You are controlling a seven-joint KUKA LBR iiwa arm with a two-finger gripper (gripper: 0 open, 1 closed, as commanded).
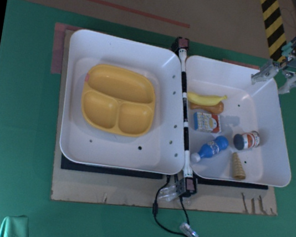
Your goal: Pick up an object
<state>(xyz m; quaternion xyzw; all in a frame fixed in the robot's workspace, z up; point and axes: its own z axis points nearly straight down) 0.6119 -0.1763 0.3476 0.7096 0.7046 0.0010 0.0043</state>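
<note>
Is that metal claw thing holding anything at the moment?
No. The pincer hangs open above the right bin's far corner with nothing between its fingers; the banana and the other items lie untouched.

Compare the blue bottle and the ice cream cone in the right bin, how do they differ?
The blue bottle is blue with a white cap, while the ice cream cone is tan. The bottle lies slanted, cap toward the divider between the bins; the cone lies nearly straight along the bin, its narrow tip pointing away from the camera. The bottle looks rounded, the cone tapered. Both lie on their sides in the right bin, apart from each other.
</note>
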